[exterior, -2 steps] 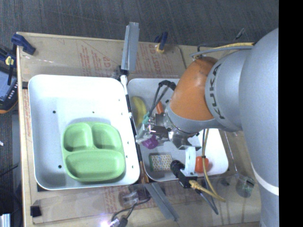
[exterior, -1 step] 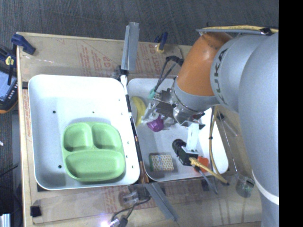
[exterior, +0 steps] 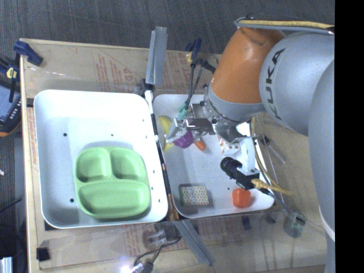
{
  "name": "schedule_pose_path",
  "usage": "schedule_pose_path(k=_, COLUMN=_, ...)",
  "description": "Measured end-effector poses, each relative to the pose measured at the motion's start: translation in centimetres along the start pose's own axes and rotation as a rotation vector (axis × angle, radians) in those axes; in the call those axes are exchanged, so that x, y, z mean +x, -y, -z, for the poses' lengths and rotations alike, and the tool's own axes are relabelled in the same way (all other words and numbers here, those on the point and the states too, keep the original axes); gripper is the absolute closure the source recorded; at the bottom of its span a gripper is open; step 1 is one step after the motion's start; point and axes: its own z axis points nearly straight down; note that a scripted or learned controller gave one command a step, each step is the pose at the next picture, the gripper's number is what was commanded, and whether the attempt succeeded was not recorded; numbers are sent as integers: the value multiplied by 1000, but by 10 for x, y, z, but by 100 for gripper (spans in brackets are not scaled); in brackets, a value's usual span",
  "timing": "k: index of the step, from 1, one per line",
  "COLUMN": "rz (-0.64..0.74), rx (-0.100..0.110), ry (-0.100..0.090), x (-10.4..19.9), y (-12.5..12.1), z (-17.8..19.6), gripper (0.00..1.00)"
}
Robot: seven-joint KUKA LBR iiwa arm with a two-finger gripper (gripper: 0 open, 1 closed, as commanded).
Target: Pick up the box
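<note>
A flat box (exterior: 195, 195) with a speckled green-and-white top lies near the front edge of the right bin (exterior: 213, 212). My gripper (exterior: 180, 131) hangs over the bin's back left part, well behind the box and apart from it. Right under the gripper sit a purple thing (exterior: 183, 141) and a yellow thing (exterior: 164, 123) by the bin's left wall. The grey arm with its orange band (exterior: 244, 61) covers the bin's back right part.
A small orange piece (exterior: 199, 145) lies beside the purple thing. A small white and red thing (exterior: 230, 147) sits mid-bin, and a red-orange thing (exterior: 241, 198) at the front right. The left bin (exterior: 57, 112) holds a green divided tray (exterior: 112, 183).
</note>
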Motion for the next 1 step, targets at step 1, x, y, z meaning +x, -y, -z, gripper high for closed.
schedule_pose_path(k=1, rz=297, rx=1, ry=-1, x=46, y=42, z=0, gripper=100)
